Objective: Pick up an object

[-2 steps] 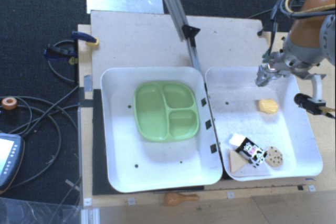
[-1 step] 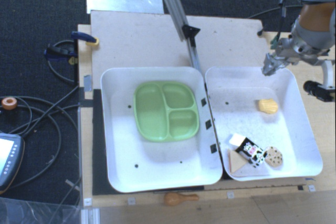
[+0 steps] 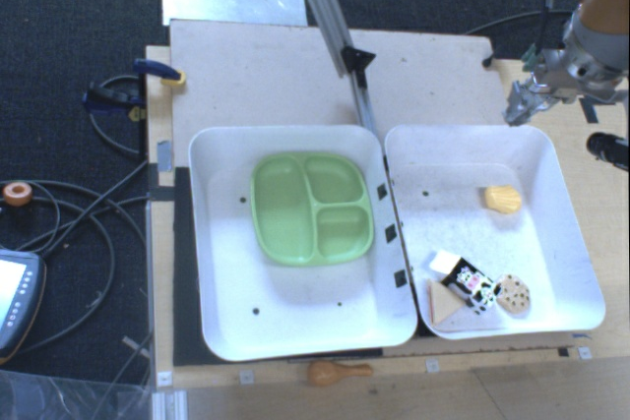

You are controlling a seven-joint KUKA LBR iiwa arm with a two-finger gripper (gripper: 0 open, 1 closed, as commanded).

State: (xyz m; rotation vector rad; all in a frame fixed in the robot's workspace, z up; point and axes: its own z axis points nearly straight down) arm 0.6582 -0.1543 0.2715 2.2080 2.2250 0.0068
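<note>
Grey arm [image 3: 591,54] — orange band, seemingly cabled.

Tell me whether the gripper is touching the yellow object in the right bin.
Apart. The camera view shows the gripper above the far rim of the right bin, with bare white bin floor between it and the yellow object.

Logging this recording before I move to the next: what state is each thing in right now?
gripper: above the right bin's far rim, nothing seen in it.
green divided plate: flat in left bin, compartments bare.
yellow piece: lying loose in right bin.
black-and-white carton: on its side.
spotted cookie: flat, beside carton.
</note>
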